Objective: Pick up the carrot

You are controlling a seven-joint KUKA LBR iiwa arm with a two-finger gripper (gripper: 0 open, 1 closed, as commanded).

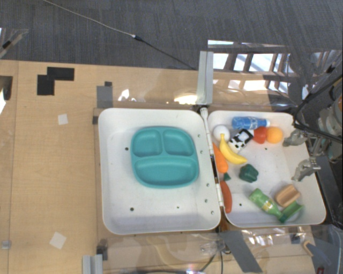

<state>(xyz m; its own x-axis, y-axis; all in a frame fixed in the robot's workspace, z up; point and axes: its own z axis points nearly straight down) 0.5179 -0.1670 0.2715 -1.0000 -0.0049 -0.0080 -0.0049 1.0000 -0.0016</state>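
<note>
Half the carrot [220, 157] hides beneath the banana [231, 151]; the tool [303, 155] hangs released, grasping nothing.

Dark grey carpet [134, 16] behind wooden bench [48, 160]

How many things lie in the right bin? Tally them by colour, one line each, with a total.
Orange: 2, carrot, orange ball
Red: 2, chili, small red item
Green: 2, bottle, dark green pepper
Yellow: 1, banana
Blue: 1, bottle
White: 1, ball
Black-and-white: 1, toy
Tan: 1, block
Total: 11
</note>
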